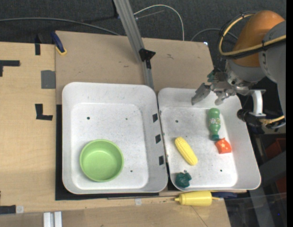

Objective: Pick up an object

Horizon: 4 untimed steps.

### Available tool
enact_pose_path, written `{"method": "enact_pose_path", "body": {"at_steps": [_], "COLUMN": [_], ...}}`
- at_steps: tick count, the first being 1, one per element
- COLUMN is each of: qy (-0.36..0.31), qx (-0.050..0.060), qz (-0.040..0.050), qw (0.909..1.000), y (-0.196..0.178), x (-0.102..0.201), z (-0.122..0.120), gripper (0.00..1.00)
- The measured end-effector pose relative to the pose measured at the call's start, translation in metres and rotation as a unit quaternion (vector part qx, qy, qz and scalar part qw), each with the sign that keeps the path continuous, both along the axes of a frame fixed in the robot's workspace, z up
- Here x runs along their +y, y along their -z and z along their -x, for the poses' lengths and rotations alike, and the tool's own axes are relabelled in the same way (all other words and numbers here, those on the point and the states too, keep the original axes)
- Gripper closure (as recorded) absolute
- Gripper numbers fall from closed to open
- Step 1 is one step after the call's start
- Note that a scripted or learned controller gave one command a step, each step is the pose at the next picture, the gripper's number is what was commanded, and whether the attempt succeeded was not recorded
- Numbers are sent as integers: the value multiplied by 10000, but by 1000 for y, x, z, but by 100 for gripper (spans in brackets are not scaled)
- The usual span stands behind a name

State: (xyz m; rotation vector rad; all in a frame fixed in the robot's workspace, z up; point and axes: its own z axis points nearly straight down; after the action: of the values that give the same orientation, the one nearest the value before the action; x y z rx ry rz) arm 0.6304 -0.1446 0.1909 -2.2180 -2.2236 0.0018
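Observation:
In the right bin [241, 174] lie a green bottle [213, 122], a small red-orange block [223, 146], a yellow corn cob [186, 151] and a dark green piece [183, 179] at the near edge. My gripper [211, 96] hovers over the bin's far edge, just above the green bottle. Its fingers [200, 95] are spread apart with nothing between them.
The left bin [70, 126] holds a light green bowl [102, 160]. A yellow bottle [196, 198] lies on the bench in front of the right bin. A grey pole [132, 27] slants across the back between the bins.

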Motion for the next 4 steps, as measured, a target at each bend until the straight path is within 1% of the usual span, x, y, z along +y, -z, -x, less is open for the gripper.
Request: {"method": "enact_pose_path", "body": {"at_steps": [1,2,3,4], "qy": [-2,1,2,-7], "qx": [0,21,27,4], "qz": [2,2,3,6], "qw": [10000,10000,10000,10000], "y": [0,47,102,88], "x": [0,8,9,9], "z": [0,0,1,0], "gripper": [0,0,0,100]}}
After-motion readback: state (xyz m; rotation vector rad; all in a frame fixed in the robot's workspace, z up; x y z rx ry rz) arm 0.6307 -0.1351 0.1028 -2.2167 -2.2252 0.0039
